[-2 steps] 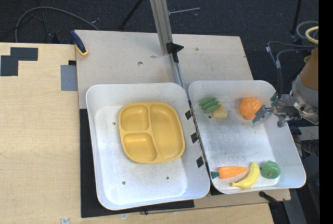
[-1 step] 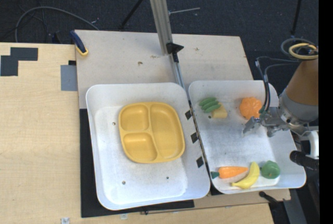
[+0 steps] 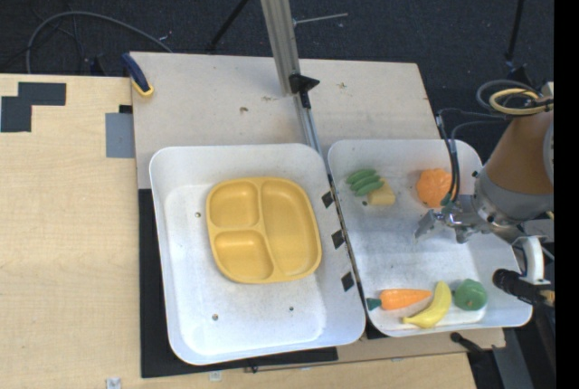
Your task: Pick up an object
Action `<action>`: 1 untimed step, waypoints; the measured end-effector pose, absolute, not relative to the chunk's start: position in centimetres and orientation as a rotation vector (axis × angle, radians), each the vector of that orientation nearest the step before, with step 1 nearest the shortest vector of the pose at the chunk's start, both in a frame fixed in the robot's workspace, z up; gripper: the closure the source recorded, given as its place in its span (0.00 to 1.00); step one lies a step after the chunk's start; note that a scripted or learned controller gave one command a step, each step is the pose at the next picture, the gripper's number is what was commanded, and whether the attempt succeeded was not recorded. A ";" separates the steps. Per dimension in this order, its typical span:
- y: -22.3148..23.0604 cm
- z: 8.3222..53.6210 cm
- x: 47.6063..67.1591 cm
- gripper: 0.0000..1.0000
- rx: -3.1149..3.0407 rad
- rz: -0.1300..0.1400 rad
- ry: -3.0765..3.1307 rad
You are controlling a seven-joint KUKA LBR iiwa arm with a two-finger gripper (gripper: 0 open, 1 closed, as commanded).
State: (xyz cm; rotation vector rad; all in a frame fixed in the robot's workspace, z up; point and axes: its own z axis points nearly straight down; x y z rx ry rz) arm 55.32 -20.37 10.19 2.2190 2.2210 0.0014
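Observation:
The right bin [image 3: 398,288] holds several toy foods. An orange fruit [image 3: 432,185] lies near its far right side, and a green and yellow piece [image 3: 370,185] sits to its left. Along the near wall lie a carrot [image 3: 403,298], a yellow banana [image 3: 432,307] and a green round piece [image 3: 469,294]. My gripper [image 3: 438,222] reaches in from the right and hovers over the bin floor just below the orange fruit. Its fingers [image 3: 425,224] point left with nothing between them, and they look spread apart.
The left bin [image 3: 181,306] bears a yellow divided plate [image 3: 263,228]. A metal post [image 3: 280,25] rises behind the bins, with a rod running down to the gap between them. Black clips mark the shared edge. The arm's orange band [image 3: 520,152] is at the right.

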 end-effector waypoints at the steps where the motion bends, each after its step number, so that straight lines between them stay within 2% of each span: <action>1: -20.4 10.8 55.1 1.00 2.227 -0.003 2.222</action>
